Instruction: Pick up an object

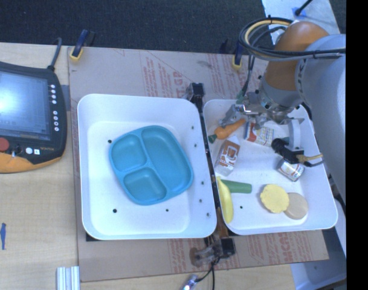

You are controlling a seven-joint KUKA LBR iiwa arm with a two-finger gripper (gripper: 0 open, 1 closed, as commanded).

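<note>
The arm rises closest to the lens, its orange band over the far end of the right bin. From here I judge the pick as not yet made: nothing is lifted, and everything I can see lies on the bin floor.

The likeliest target is the toy carrot, lying slantwise at the far left of that bin, close to the wall shared with the left bin. The end effector sits low just to the carrot's right, near its thick end. I cannot tell whether they touch, how far the end effector is open, or that it has hold of anything. A small white-and-red packet lies right below it, so that may be the target instead.

Working outward, a brown-and-white packet lies just nearer than the carrot, then a green cucumber piece and a banana along the left wall. A silver can, a yellow round piece and a tan disc sit to the near right. The left bin holds a blue divided plate, and a teach pendant rests on the bench.

Closing on something and lifting it are both left to do.
</note>
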